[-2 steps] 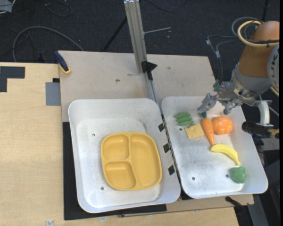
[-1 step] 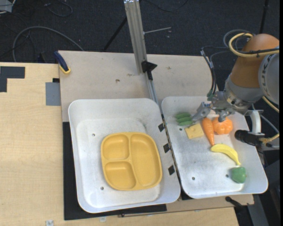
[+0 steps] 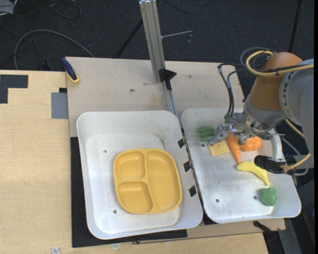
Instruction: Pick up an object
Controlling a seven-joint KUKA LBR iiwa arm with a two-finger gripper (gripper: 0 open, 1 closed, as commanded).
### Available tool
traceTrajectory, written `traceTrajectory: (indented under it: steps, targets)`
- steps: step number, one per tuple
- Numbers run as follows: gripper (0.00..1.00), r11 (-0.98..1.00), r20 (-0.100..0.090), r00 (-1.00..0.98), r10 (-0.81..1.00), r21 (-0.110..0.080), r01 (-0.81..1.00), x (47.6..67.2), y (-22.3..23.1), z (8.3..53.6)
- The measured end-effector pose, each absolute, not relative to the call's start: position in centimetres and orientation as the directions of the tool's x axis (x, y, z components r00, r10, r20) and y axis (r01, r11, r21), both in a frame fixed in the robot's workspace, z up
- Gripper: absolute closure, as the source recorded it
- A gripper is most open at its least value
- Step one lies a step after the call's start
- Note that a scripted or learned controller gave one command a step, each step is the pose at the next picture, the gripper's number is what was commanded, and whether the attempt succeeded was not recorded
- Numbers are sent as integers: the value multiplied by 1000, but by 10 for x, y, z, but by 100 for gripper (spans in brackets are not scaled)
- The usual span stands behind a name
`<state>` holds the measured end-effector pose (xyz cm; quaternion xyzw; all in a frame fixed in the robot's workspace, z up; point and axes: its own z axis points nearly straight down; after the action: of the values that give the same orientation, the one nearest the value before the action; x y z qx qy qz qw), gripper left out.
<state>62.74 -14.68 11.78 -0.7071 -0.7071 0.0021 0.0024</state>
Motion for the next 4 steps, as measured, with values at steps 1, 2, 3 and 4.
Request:
traceTrajectory:
  steps: [1, 2, 3, 4]
  targets:
    - [0, -5, -4, 5, 1000, 4, 1000, 629, -151, 103]
    - [100, -6, -7, 6, 1000, 4, 1000, 629, -152, 113]
    - [100, 1, 0, -1, 1000, 2, 1000, 634, -151, 157]
    - [100, 1, 0, -1, 1000, 2, 1000, 628, -144, 207]
